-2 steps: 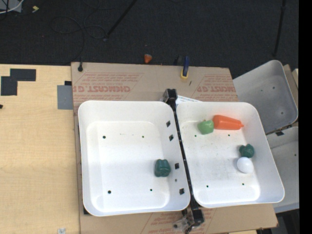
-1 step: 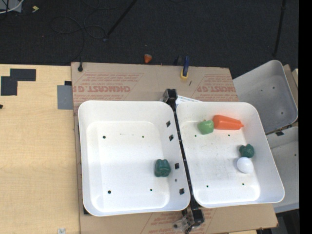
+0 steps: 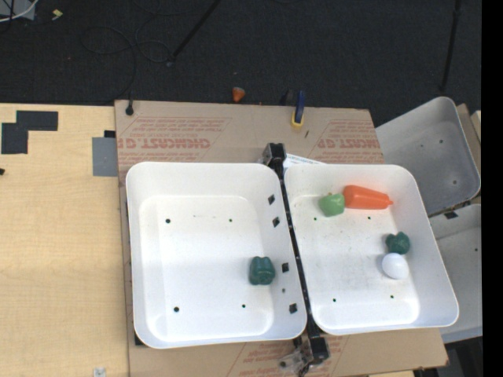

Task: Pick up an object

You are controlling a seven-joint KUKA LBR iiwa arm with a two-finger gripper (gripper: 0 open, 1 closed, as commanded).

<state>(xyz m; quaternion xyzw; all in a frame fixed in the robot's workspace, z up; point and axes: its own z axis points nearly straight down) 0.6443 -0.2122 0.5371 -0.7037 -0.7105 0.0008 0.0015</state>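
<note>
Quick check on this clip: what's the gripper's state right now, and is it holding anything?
Gripper: its state cannot be told from the camera view. The orange carrot lies in the right bin, untouched.

Grey drilled plate (image 3: 436, 151), rounded corner.

Quick count: two white bins, one on the left (image 3: 149, 210) and one on the right (image 3: 424, 218). Five objects total: two dark green ones (image 3: 262, 270) (image 3: 398, 243), one light green (image 3: 332, 204), one orange (image 3: 367, 198), one white ball (image 3: 394, 266).
</note>
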